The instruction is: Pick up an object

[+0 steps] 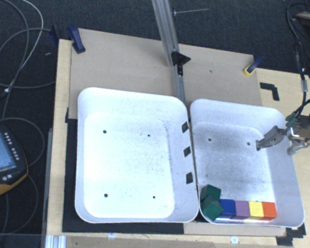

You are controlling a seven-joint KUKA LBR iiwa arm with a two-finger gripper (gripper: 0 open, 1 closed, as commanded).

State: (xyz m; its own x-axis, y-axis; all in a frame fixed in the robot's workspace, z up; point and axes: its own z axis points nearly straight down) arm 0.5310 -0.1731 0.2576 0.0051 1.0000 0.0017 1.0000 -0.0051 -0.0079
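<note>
While my grey two-finger gripper hangs over the upper right of the right-hand shallow white bin, jaws spread and holding nothing, the objects sit well apart along the bin's near wall: a dark green block beside a row of blue, purple, yellow and orange cubes. Packed tight against the wall, they could block a finger.

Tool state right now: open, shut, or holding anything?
Tool: open, holding nothing, over the right edge of the right shallow white bin, far from the coloured blocks in its near corner.
</note>
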